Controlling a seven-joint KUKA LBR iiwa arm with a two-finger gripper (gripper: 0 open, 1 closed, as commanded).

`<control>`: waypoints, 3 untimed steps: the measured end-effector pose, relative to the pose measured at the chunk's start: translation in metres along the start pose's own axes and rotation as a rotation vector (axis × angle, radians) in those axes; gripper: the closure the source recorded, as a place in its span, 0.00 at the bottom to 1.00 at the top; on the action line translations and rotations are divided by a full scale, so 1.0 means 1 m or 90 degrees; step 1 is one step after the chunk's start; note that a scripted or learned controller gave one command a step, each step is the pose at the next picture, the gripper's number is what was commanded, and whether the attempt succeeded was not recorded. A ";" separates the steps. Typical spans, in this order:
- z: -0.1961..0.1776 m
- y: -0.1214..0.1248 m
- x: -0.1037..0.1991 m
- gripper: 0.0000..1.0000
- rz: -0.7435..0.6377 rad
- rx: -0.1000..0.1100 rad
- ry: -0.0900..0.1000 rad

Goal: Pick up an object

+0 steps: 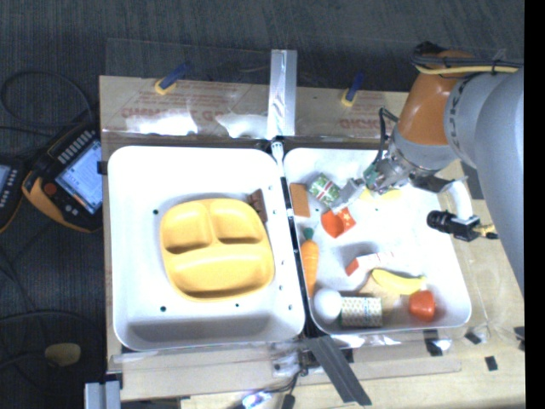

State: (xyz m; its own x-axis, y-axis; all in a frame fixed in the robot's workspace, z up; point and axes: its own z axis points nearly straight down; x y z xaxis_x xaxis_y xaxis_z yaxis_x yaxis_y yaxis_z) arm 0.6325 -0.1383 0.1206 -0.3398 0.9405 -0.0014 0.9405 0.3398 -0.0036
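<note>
end effector (364,180) low in right bin (443,164), beside green-white packet (324,187).

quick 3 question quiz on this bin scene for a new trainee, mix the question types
1. True or false: the yellow tray lies in the left bin.
2. Which bin is the gripper over? A) left B) right
3. Fill in: along the divider, just above the white egg, lies an orange ____.

Key: 1 true; 2 B; 3 carrot.
</note>
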 end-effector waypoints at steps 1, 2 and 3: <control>0.029 0.044 0.017 0.00 -0.009 0.000 0.000; 0.032 -0.004 0.034 0.00 0.063 -0.007 -0.005; 0.031 -0.057 0.043 0.00 0.124 -0.009 -0.004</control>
